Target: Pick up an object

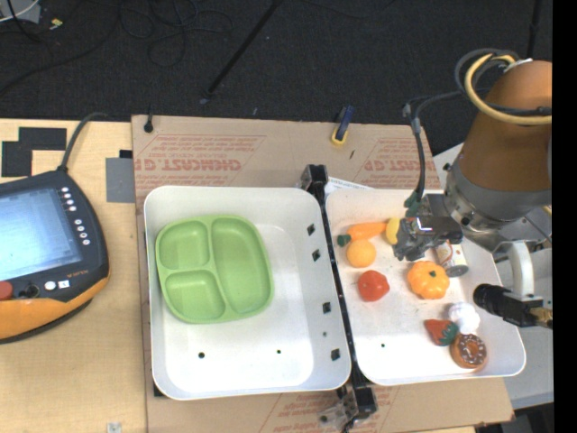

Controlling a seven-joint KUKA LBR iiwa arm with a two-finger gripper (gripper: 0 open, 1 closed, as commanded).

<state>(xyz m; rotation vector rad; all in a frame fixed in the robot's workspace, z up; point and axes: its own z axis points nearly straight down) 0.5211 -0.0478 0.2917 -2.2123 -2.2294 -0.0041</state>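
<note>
The right bin point(397, 359) holds several toy foods: a carrot point(365, 230), an orange ball point(361, 253), a red tomato point(373, 285), an orange pumpkin point(427, 280), a strawberry point(440, 331), a white piece point(464, 315) and a chocolate donut point(469, 351). A yellow item point(392, 231) peeks out at the gripper's left side. My gripper point(420, 240) hangs low over the bin's upper middle, just above the pumpkin. Its fingertips are lost in the dark metal of the hand.
The left bin point(180, 368) holds a green divided plate point(215, 268). A teach pendant point(45, 246) lies on the bench at far left. A black clamp divider point(329, 278) runs between the bins. The arm's orange band point(514, 142) and cables fill the upper right.
</note>
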